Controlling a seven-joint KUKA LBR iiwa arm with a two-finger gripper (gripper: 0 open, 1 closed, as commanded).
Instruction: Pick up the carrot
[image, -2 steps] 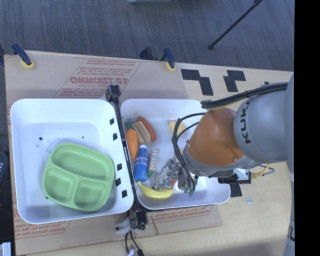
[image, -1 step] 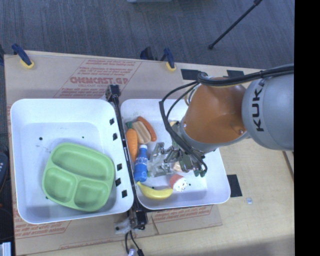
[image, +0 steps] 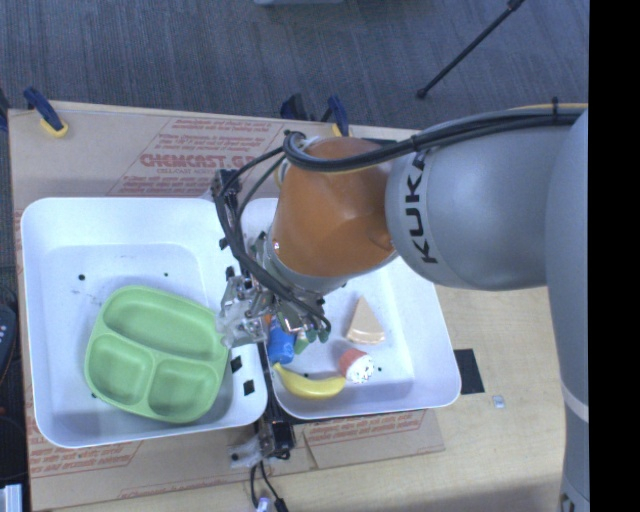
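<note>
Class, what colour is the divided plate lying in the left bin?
Light green; the divided plate shows plainly in the camera view, in the left bin.

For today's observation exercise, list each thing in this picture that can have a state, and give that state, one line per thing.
green plate: upright, lying in the left bin.
banana: lying flat in the right bin.
cheese wedge: lying in the right bin, apart from the banana.
blue item: beneath the gripper; grip cannot be told.
carrot: not identifiable here.

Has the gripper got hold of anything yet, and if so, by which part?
Cannot be told. The gripper sits low at the right bin's left edge, by a blue object and banana; nothing shows between its fingers.
</note>
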